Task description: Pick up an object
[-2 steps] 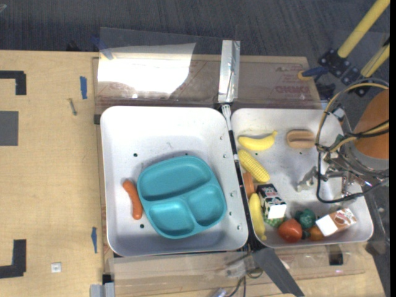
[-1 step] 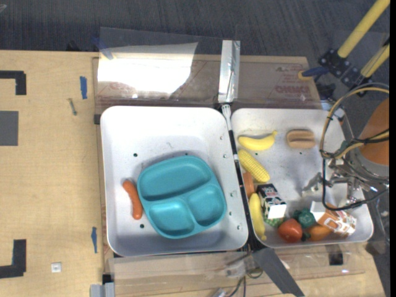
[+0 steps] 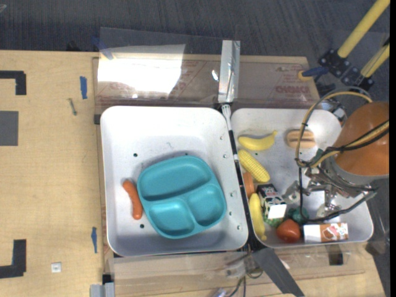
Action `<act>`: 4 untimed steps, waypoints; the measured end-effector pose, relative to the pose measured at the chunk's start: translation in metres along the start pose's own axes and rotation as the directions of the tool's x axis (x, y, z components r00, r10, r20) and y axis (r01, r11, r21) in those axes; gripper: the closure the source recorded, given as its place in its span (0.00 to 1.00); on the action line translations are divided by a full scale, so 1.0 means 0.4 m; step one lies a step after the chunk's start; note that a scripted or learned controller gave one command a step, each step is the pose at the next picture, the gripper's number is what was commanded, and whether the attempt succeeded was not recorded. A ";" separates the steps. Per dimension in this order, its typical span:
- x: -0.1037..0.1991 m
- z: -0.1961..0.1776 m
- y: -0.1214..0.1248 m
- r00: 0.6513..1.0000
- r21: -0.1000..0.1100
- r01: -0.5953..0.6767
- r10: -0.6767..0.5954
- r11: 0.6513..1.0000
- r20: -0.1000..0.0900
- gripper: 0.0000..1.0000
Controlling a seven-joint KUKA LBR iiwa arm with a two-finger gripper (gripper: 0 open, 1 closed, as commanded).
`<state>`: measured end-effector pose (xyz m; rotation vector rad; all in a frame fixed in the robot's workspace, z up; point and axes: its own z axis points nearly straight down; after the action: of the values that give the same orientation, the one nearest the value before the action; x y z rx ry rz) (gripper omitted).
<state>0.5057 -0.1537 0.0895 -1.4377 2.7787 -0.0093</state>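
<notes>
The gripper [image 3: 309, 198] hangs over the right bin [image 3: 362, 235] — jaw state cannot be told. The tomato [image 3: 288, 229] below looks light, smooth, slippery — best pinched across its middle.

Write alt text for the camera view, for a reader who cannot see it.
The arm's tool hangs low over the right white bin, above a pile of toy food: a banana, corn, a tomato and a small carton. The left bin holds a teal divided tray with an orange sausage beside it.
</notes>
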 end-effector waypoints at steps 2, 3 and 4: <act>-0.034 0.004 -0.151 0.990 0.001 -0.144 0.144 0.990 0.000 0.00; 0.020 0.003 -0.139 0.972 -0.003 -0.235 0.235 0.972 -0.003 0.00; 0.078 0.003 -0.150 0.980 -0.002 -0.198 0.198 0.980 -0.003 0.00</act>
<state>0.5368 -0.2137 0.0886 -1.1554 2.9108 -0.0059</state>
